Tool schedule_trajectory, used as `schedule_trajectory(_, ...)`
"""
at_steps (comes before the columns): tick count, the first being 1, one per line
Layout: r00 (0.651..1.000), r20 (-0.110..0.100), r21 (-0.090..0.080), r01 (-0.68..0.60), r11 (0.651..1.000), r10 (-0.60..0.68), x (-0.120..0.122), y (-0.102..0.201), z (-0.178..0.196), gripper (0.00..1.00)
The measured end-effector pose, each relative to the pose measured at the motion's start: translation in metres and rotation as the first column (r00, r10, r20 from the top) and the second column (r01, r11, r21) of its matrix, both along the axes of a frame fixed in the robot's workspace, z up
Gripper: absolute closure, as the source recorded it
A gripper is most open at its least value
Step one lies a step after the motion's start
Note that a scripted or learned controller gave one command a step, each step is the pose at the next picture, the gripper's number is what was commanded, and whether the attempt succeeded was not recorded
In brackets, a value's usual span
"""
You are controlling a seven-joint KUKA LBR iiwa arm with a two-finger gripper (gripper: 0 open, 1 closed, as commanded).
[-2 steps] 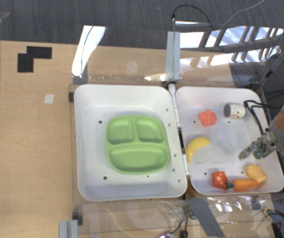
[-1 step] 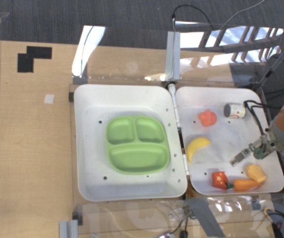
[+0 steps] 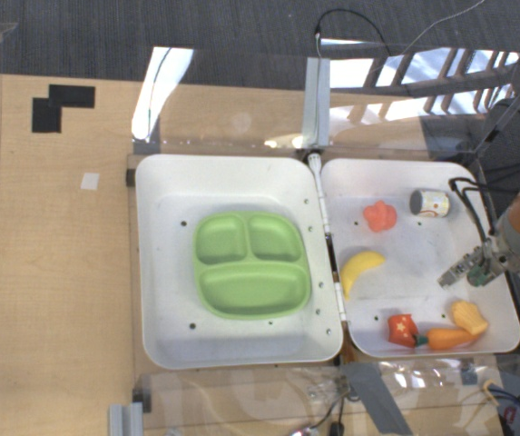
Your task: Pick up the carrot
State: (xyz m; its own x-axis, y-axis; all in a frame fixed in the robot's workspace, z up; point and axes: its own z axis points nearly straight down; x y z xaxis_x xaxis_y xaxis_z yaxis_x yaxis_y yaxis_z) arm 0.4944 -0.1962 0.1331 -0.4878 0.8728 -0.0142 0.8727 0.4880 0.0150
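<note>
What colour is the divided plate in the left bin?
Light green, seen plainly in the camera view: the divided plate.

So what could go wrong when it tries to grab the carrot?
The carrot lies squeezed between a red toy and a yellow-orange toy, so the end effector might pinch a neighbour instead. It also sits close to the right bin's front wall, which could get bumped or block a clean grip.
</note>
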Motion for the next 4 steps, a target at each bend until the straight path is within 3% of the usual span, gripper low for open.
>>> schedule_trajectory(1, 0.947, -0.008, -0.001, -0.32, 0.947, 0.32, -0.003, -0.009, -0.042, 1.0)
schedule_trajectory(2, 0.994, 0.002, 0.004, 0.108, 0.994, -0.108, 0.005, 0.081, -0.041, 1.0)
schedule_trajectory(3, 0.994, 0.004, 0.001, 0.111, 0.994, -0.111, 0.005, 0.078, -0.041, 0.0)
schedule_trajectory(4, 1.0, -0.013, 0.003, 0.01, 1.0, -0.01, -0.005, 0.026, -0.016, 0.0)
